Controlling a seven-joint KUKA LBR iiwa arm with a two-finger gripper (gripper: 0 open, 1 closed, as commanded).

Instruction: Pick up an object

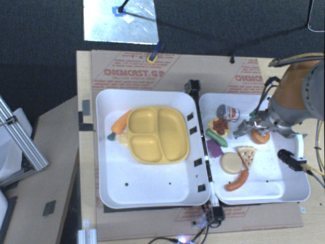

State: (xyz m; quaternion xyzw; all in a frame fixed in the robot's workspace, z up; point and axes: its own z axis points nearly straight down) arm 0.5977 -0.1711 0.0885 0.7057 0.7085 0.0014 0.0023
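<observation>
Over the right bin (292, 189), the arm (299, 93) reaches in from three o'clock, and its gripper (254, 125) sits low among the toy food at the bin's upper middle. Whether it is wide, narrow or closed on something I cannot tell, since the wrist hides the tip. An orange round piece (261, 136) lies just below it, touching or nearly touching the metal; that piece looks like the likeliest target, but nothing is visibly lifted, so I judge the pick as not yet done. Reaching and descending seem finished; closing, gripping and raising are left.

Around the gripper, clock-wise from it: a small can (228, 113) at about ten o'clock, lying on its side with its long axis running roughly from nine to three o'clock; a red-and-yellow piece (220, 125) at nine o'clock; a green pod (216, 135) at eight o'clock, long axis from ten to four o'clock; a purple piece (214, 148) further toward eight; a pizza slice (247, 155) at six o'clock, its tip pointing to six; a tan disc (231, 162) at seven; and a sausage (237, 180) further at seven, long axis from eight to two o'clock. The orange piece is round, so it shows no clear long axis.

The left bin (117, 187) holds a yellow divided plate (155, 134) with a carrot (121, 122) beside it at nine o'clock, tip toward one o'clock.
</observation>
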